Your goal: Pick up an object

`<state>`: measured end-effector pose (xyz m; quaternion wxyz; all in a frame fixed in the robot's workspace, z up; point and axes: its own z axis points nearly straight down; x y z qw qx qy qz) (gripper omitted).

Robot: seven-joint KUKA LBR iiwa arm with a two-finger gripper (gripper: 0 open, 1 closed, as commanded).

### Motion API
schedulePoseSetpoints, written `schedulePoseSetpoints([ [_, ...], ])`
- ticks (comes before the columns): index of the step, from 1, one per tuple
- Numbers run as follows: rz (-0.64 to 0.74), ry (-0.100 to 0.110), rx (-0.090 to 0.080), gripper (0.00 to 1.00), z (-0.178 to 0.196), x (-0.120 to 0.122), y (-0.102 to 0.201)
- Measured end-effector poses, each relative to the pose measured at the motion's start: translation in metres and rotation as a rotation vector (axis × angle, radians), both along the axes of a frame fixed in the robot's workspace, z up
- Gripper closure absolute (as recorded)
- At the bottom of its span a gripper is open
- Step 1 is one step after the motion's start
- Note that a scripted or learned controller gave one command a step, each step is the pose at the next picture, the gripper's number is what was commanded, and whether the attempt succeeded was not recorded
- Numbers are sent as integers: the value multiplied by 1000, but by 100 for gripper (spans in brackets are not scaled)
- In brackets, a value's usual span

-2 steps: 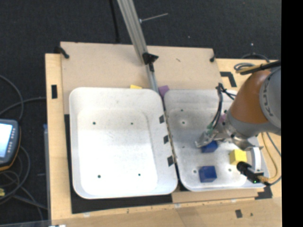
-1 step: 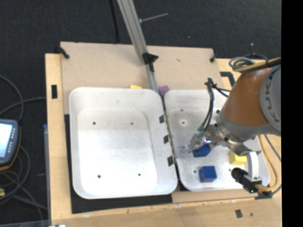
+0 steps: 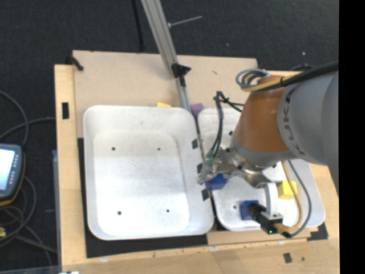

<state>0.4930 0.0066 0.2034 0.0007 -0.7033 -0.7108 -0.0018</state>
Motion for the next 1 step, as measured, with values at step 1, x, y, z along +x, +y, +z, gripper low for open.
schedulePoseSetpoints([
  [1,-1,-6,-3,100,42,60,56],
])
